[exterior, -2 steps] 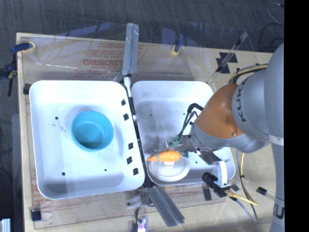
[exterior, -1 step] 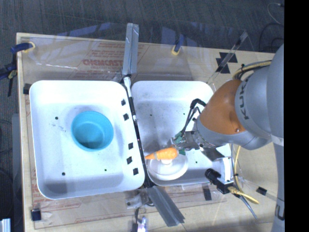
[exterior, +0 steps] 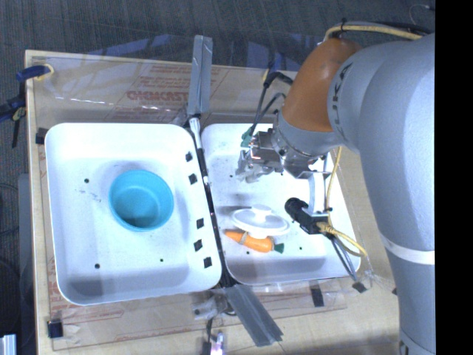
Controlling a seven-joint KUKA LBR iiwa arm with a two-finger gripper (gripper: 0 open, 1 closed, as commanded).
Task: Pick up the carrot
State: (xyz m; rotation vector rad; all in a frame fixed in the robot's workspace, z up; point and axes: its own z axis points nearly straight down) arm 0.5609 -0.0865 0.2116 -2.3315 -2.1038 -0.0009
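The carrot [exterior: 255, 241] lay at the near end of the right-hand bin [exterior: 222, 143], just under a white lid [exterior: 259, 219], long axis running crosswise, while the gripper [exterior: 253, 161] hung farther back above that lid — couldn't tell its state.

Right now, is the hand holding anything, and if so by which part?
Nothing is held. The hand is above the right bin, apart from the carrot, which lies on the bin floor near the front.
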